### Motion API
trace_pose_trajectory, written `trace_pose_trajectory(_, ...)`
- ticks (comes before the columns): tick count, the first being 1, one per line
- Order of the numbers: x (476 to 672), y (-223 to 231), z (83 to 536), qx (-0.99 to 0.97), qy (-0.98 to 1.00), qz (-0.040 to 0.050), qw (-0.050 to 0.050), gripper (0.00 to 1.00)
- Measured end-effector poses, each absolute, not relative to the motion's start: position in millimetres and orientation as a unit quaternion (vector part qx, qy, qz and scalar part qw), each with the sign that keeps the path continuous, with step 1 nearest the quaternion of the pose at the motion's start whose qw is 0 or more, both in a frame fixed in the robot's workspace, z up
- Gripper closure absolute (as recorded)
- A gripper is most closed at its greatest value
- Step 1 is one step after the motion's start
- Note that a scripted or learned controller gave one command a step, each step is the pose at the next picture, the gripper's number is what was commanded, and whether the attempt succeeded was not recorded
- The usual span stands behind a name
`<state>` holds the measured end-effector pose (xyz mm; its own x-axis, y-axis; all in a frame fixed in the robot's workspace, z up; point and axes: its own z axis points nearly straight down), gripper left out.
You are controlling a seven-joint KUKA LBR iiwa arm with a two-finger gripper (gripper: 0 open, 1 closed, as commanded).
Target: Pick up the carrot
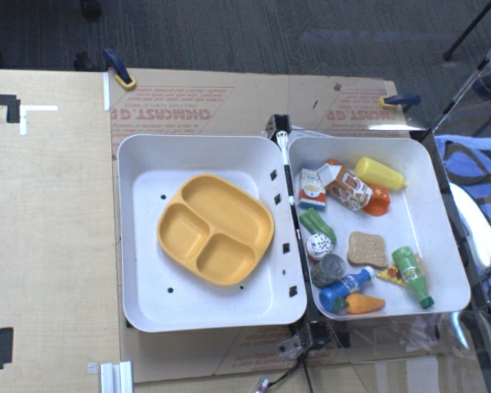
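The carrot is small and orange, and it lies on its side at the near edge of the right bin. Its left end touches a blue toy bottle. A green bottle lies just to its right, and a slice of toast sits a little behind it.
The right bin also holds a yellow bottle, a brown packet, a small carton, a green pickle, a white die and a grey can. A yellow divided plate lies in the left bin.
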<state>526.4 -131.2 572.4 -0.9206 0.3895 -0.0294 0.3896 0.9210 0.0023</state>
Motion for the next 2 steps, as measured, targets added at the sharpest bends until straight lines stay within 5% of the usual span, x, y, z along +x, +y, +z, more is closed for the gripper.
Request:
trace_pose_trajectory(1, 526.4, -131.2, 572.3, 0.199, 0.980, -0.0017, 0.014, 0.00)
trace_pose_trajectory(2, 528.9, -131.4, 581.7, 0.198, 0.980, -0.0022, 0.018, 1.00)
